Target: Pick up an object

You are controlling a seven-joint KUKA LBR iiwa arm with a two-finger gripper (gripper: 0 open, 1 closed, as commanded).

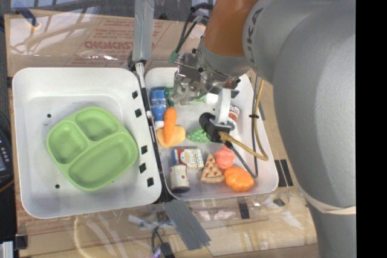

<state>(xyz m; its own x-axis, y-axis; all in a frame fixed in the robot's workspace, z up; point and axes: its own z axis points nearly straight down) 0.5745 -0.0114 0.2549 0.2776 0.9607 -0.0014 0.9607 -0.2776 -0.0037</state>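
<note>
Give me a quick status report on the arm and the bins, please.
Gripper low over right bin, fingers unclear. Carrot, pizza slice, can lying in it, crowded. Green plate in left bin.

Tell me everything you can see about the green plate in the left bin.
The plate is pale green, looks like matte plastic, and is roughly a rounded triangle with three compartments: two smaller ones toward the top and one large one along the lower right. It lies flat, right side up, on the floor of the left bin, turned at an angle. Nothing sits in it, and nothing but the bin floor touches it.
</note>
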